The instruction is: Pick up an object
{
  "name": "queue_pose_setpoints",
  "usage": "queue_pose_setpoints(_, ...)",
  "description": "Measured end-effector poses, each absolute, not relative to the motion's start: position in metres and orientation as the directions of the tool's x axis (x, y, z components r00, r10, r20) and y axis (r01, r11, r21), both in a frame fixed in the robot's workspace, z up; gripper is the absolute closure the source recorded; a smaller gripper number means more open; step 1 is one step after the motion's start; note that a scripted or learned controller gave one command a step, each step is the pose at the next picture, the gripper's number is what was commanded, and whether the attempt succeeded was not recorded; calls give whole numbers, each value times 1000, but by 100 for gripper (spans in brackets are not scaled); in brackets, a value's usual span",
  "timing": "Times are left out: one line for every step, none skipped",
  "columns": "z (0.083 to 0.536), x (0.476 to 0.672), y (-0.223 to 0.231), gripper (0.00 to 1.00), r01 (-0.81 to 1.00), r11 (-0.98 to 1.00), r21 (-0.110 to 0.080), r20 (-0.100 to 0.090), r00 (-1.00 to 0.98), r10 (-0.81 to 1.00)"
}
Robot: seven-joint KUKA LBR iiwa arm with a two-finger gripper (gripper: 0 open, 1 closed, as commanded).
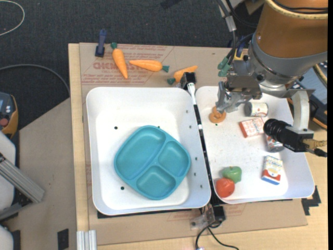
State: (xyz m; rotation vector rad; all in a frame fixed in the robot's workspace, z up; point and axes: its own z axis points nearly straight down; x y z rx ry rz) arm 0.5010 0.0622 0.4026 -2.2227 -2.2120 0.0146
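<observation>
Orange disc-shaped toy (218, 115), right bin (291, 191), upper-left corner: gripper (225, 107) directly over it, finger state indiscernible. Risk: low, flat piece slips aside; the fingers may scrape the bin floor.

- Arm (291, 25) cut off by the top and right edges, its upper reach out of frame.
- Gripper (222, 107) seen from behind its grey body; finger state impossible to tell.
- Small orange object (217, 115) partly covered by the gripper tips; kind unclear.
- Printing on the small cartons (272, 171) too small to read.
- Right bin (244, 196) with its far rim hidden under the arm.
</observation>
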Motion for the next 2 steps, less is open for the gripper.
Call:
queue_pose_setpoints(539, 492, -1, 100, 1000, -8, 19, 0, 8, 1000)
queue_pose_setpoints(536, 479, 63, 100, 1000, 7, 3, 2, -7, 1000)
